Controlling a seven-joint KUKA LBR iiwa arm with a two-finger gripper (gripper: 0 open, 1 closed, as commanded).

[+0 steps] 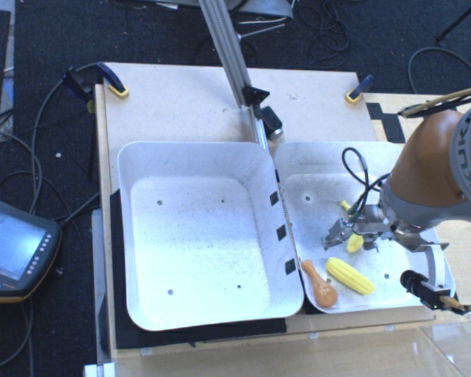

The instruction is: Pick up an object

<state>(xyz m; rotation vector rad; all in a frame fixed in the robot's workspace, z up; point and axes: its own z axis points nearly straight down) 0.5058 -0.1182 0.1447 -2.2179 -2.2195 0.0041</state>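
My gripper [350, 243] hangs low over the middle of the right bin [314, 171], under the grey arm with its orange band. Its fingers [330, 242] stand open and splayed, and a small yellow piece [355, 244] lies on the bin floor between them. A yellow corn cob [350, 276] lies just in front of the gripper. An orange carrot-like toy [321, 287] rests to the cob's left, against the bin's front rim. Another small yellow bit [345, 206] shows behind the gripper, near a black cable loop.
The left bin [141, 210] stands beside the right one, and the two share a raised middle wall [281, 218]. A slanted metal rail [231, 53] rises from the back of the bench. The black cable [357, 167] loops above the wrist.
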